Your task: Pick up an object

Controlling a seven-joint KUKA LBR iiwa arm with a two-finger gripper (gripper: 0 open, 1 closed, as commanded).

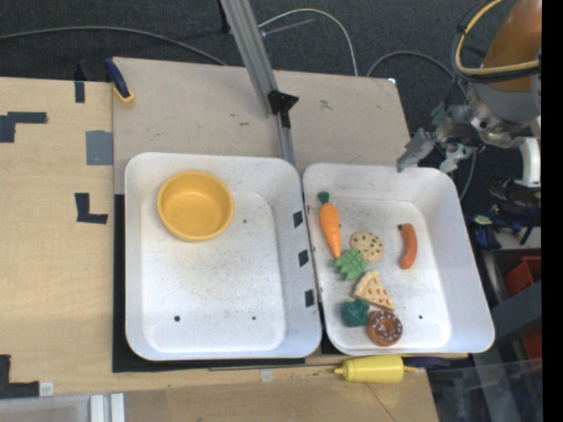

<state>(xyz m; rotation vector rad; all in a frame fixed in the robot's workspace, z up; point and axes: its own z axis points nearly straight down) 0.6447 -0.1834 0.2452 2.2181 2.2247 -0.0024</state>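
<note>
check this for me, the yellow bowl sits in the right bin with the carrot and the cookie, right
Not quite. The camera view shows the yellow bowl in the left bin, alone. The carrot and the cookie do lie in the right bin.

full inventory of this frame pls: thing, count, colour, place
bowl: 1, yellow, left bin, far-left part
left bin: 1, white, bench left
right bin: 1, white, bench right
carrot: 1, orange with green top, right bin, far-left part
cookie: 1, tan with dark specks, right bin centre
sausage: 1, red-orange, right bin, right of cookie
leafy piece: 1, green, beside the carrot's near end
pizza slice: 1, yellow-orange, below cookie
teal piece: 1, dark teal, near-left of right bin
donut: 1, brown, near edge of right bin
bottle: 1, yellow, lying on the bench in front of right bin
gripper: 1, grey, above right bin's far-right corner
</note>
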